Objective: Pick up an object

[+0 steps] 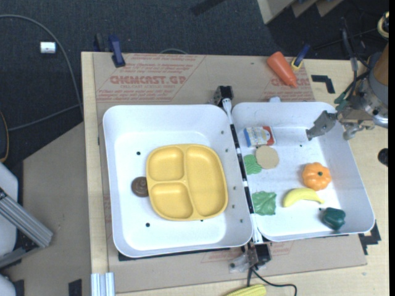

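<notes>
Toy food in the right bin [364,193], nothing lifted.
Near to far: dark green pepper [334,217], banana [302,197], orange pumpkin [316,176]; gripper [336,126] spread open, gripping nothing. The worktop [148,79] reads "CHEMCAST GP".

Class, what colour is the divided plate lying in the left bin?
Yellow. The divided plate shows best in the camera view, lying in the left bin.

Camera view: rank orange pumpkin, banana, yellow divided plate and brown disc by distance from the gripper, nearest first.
From the gripper, at the right bin's far right corner:
1. Orange pumpkin, right bin, right of centre.
2. Banana, right bin, just nearer the camera than the pumpkin.
3. Yellow divided plate, centre of the left bin.
4. Brown disc, against the plate's left edge.
</notes>
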`<state>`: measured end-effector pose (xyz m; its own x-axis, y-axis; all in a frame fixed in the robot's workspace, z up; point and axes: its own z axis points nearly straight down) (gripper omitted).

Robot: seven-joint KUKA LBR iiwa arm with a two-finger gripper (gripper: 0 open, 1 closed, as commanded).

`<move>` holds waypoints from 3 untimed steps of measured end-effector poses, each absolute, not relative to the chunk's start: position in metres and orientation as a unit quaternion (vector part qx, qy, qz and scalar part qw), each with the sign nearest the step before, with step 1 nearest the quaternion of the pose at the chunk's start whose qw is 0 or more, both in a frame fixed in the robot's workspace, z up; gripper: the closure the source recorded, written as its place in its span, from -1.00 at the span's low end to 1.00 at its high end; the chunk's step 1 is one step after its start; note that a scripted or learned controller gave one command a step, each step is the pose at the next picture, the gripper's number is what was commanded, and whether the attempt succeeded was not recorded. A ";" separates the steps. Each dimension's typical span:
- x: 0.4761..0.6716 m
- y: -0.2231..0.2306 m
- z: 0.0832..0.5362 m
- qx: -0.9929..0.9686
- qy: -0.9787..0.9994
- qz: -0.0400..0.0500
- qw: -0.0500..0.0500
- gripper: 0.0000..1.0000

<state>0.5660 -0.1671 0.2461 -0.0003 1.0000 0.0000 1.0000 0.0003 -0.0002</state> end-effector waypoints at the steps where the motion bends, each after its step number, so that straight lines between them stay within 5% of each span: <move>1: 0.549 -0.205 0.149 -0.707 -0.707 0.000 0.000 -1.00; 2: 0.534 -0.177 0.084 -0.707 -0.707 0.000 0.001 -1.00; 3: 0.504 -0.149 0.084 -0.707 -0.707 0.000 0.001 -1.00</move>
<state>0.5042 -0.1490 0.0842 0.0003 1.0000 0.0014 1.0000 -0.0003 -0.0019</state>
